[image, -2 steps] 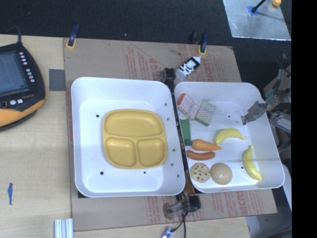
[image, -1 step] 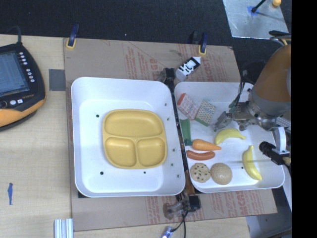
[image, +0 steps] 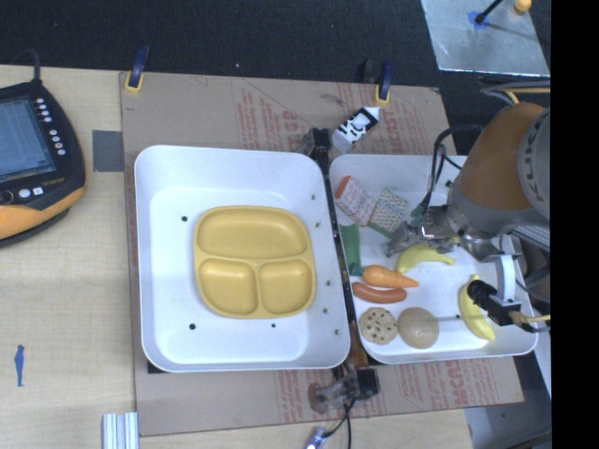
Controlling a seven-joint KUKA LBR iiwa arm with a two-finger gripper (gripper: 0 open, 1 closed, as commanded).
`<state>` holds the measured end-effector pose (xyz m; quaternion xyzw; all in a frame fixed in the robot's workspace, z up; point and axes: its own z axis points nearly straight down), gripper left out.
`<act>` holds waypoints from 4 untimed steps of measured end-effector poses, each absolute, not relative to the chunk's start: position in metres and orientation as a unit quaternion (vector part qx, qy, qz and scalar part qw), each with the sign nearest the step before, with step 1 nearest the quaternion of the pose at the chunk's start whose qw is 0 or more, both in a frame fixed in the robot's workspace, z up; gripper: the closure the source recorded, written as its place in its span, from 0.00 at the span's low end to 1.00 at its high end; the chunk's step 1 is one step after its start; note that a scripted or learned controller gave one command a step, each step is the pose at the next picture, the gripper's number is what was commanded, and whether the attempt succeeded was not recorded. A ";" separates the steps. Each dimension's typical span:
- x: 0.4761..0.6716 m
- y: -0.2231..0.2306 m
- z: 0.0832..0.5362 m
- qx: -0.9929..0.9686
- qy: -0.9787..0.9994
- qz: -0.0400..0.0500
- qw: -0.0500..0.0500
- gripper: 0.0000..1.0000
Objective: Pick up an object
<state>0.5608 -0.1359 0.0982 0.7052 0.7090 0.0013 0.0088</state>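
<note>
The landmark here is the yellow divided tray [image: 254,260], which lies in the middle of the left bin [image: 154,251]; well to its left on the bench rests a teach pendant [image: 33,162]. Just right of the tray, past the shared bin walls, the right bin [image: 449,352] holds the candidates: a green piece [image: 350,248] against the near wall, a carrot [image: 388,276] with a sausage [image: 379,294] touching below it, a cookie [image: 378,325] and a potato [image: 418,327] side by side toward the front, and a patterned packet [image: 386,209] further back. Further right again, a banana [image: 424,259] lies directly under the gripper [image: 416,237], and a second banana [image: 475,312] sits by the far edge. The step in hand looks like the descent onto the first banana. Whether the tool is parted or closed cannot be told, as the wrist hides it. Next, it likely needs to settle squarely across the fruit's curve and squeeze without nudging the carrot.
</note>
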 end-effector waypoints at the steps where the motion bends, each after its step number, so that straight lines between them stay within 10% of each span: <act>1: 0.562 -0.138 0.110 0.704 0.710 0.001 0.011 1.00; 2: 0.561 -0.137 0.109 0.704 0.710 0.000 0.010 0.00; 3: 0.516 -0.139 0.092 0.705 0.709 -0.002 -0.001 0.00; 4: 0.516 -0.140 0.102 0.704 0.711 -0.002 0.000 1.00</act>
